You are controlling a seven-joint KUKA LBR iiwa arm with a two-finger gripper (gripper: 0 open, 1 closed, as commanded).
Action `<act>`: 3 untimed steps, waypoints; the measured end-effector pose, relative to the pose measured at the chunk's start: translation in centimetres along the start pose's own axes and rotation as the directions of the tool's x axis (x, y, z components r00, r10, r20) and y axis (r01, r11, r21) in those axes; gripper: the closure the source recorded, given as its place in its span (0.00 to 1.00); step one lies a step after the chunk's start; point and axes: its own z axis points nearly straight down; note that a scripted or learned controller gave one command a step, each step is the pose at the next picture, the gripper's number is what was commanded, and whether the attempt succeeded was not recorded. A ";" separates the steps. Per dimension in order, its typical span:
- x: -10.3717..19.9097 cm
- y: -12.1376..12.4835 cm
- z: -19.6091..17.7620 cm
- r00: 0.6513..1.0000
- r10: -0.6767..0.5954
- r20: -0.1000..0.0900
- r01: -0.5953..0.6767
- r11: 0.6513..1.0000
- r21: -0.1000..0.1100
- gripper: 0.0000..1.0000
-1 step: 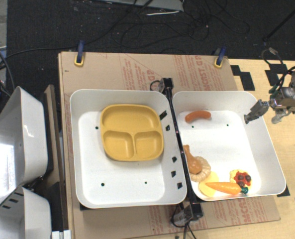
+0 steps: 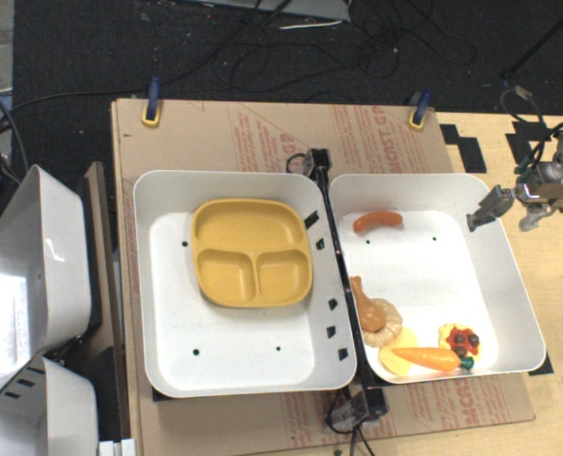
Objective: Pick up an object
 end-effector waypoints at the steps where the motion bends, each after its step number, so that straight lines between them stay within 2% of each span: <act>1: -0.8 -0.5 4.9 1.000 0.003 -0.001 -0.003 1.000 0.003 0.00; 2: -1.3 -0.4 9.3 1.000 0.003 -0.001 -0.003 1.000 0.003 0.00; 3: -1.0 -0.9 15.6 1.000 0.003 -0.002 -0.003 1.000 0.005 0.00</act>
